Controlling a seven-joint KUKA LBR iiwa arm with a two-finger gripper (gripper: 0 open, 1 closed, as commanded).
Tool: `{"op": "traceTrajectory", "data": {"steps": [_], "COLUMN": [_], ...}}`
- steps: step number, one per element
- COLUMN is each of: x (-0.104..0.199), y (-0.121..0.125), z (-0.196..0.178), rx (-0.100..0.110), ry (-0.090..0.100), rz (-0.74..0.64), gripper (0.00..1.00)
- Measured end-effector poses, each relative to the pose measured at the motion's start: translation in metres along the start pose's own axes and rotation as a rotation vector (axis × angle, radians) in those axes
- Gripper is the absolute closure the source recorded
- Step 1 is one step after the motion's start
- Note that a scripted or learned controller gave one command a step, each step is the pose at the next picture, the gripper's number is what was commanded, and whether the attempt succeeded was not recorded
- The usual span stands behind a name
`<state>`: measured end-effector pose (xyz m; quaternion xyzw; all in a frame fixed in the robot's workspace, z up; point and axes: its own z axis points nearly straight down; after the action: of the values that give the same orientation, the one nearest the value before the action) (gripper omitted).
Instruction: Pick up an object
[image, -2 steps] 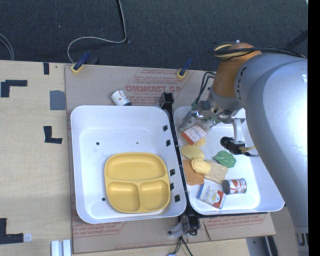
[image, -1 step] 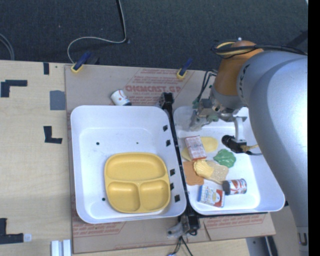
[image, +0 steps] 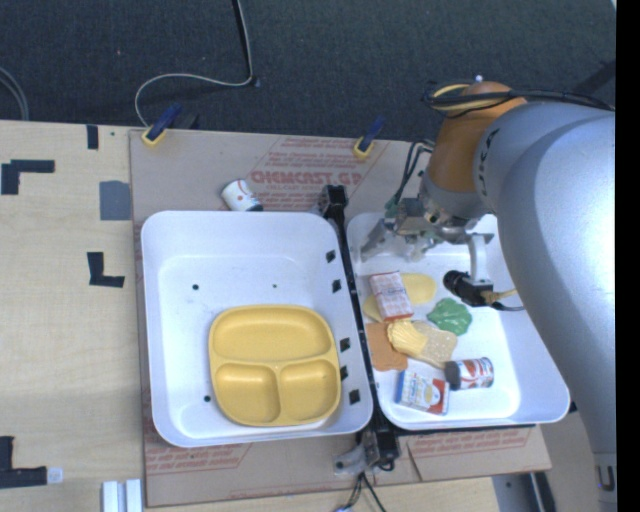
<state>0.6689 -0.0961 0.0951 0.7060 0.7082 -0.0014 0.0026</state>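
Small striped rectangular packet | just below gripper, apart | long axis up-down | finger state: cannot tell

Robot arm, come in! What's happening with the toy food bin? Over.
Gripper low at the right bin's far end, nothing seen held. Toy food piled mid-bin: green piece, small can. Yellow divided tray in left bin.

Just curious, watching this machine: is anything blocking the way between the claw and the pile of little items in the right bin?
Nothing visible does. The claw hangs at the far end of the right bin, and the items, such as the green piece and small can, lie uncovered nearer the camera.
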Motion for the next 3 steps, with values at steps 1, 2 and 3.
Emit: {"op": "traceTrajectory", "data": {"steps": [1,2,3], "x": [0.0024,0.0019,0.0018], "y": [-0.0429,-0.0429,-0.0416], "z": [0.0024,0.0057,0.0057], "rx": [0.002,-0.009,-0.010], "ry": [0.004,0.002,0.002], "rz": [0.003,0.001,0.000], "gripper": [0.00,0.00,0.00]}}
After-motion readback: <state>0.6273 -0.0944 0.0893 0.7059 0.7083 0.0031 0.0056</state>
